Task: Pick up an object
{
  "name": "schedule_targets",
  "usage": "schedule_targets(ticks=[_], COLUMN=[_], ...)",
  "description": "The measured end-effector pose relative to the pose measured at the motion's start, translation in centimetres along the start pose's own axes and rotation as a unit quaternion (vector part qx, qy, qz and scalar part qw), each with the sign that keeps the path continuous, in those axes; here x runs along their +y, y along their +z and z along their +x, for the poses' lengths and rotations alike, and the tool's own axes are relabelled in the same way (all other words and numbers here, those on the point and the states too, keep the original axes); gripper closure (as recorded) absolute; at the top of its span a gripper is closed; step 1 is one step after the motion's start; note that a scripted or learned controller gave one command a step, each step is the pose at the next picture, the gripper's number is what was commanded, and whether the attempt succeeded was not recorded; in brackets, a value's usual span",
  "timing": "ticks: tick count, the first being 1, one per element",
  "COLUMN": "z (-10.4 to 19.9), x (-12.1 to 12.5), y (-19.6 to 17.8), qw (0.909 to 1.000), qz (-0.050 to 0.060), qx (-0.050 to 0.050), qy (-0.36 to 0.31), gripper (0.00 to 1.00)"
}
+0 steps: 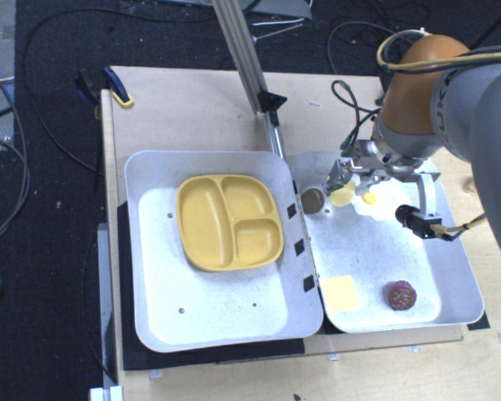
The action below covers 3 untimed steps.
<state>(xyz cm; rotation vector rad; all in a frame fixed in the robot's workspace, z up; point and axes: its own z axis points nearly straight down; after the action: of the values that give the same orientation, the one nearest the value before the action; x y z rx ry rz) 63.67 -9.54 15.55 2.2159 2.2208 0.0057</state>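
Gripper (344,182) over yellow piece (342,195) in right bin (451,266), finger state unreadable; piece likely light, rigid, slick plastic: take across narrow sides.

**Count of items on the bench**

The bench holds two shallow white bins (150,249). The left bin contains one yellow plastic divided tray (230,222) with three compartments. The right bin (451,295) contains one flat pale-yellow square slice (341,292), one dark red round lumpy ball (401,295), one small brown round piece (312,200) and two small yellow pieces (344,195) beside the gripper.
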Motion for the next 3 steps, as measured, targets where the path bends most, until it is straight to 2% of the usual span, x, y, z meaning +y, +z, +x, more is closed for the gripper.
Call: schedule_targets(ticks=[1, 2, 3], z=[0.2, 0.2, 4.5], x=[0.0, 0.1, -1.1], y=[-6.4, -6.3, -6.6], qw=[1.0, 1.0, 1.0], qz=[-0.001, 0.002, 0.003], qx=[0.0, 0.0, 0.001], qy=[0.0, 0.0, -0.002], gripper=[1.0, 1.0, 1.0])
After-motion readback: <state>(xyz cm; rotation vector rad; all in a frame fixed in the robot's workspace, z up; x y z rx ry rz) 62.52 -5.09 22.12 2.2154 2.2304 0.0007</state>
